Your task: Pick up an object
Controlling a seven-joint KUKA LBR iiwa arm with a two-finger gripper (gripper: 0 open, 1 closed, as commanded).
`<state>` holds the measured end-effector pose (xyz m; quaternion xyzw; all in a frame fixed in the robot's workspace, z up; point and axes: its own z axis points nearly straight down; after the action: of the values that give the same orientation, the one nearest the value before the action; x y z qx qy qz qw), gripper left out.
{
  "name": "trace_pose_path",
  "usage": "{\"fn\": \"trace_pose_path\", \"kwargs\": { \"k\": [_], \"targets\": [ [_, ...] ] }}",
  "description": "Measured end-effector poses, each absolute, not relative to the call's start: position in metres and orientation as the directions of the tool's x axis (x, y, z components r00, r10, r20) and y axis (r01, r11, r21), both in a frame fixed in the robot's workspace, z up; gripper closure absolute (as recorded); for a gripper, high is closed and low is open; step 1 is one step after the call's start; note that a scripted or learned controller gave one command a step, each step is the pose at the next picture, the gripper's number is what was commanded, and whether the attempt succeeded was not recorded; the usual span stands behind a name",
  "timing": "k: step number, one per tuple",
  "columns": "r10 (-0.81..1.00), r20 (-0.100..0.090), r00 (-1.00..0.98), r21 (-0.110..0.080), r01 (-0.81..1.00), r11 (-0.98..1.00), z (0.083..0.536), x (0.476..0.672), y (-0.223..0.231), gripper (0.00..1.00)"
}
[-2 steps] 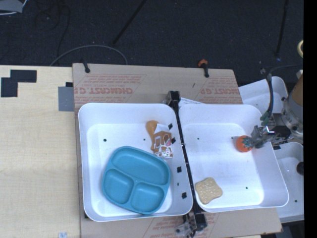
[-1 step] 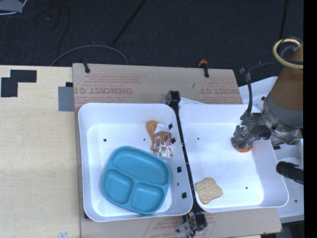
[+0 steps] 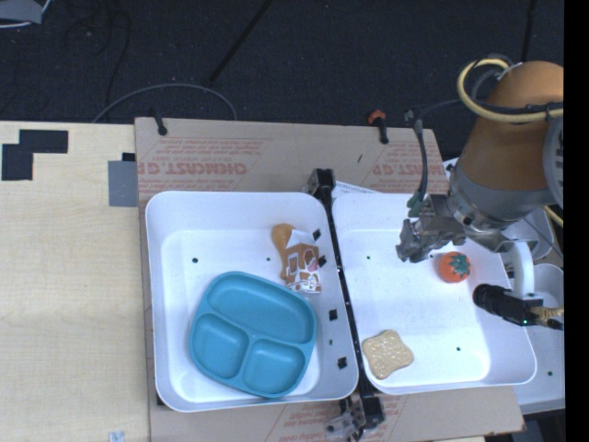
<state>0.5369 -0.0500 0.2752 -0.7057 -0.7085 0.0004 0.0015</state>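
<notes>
My gripper (image 3: 416,245) hangs low over the upper middle of the right bin (image 3: 433,371), with the arm coming in from the right. A small red-orange round toy with a green top (image 3: 453,267), like a tomato, lies just to the gripper's right and apart from it. A tan slice of toast (image 3: 386,354) rests near the right bin's front left corner. In the left bin (image 3: 166,247) lies a blue divided plate (image 3: 253,332), and a brown and white toy (image 3: 296,258) sits by that bin's right wall.
A black divider strip (image 3: 333,274) runs between the two bins. Both bins sit on a cardboard sheet (image 3: 239,159) on the pale bench. The middle floor of the right bin, below the gripper, is bare white.
</notes>
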Motion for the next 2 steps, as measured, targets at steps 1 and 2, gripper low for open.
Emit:
{"fn": "trace_pose_path", "kwargs": {
  "k": [1,2],
  "targets": [
    [1.0,0.001,-0.004,-0.002,1.0,0.004,0.27,0.556,0.0,1.0],
    [1.0,0.0,-0.003,-0.003,1.0,0.003,0.255,0.572,0.036,1.0]
  ]
}}
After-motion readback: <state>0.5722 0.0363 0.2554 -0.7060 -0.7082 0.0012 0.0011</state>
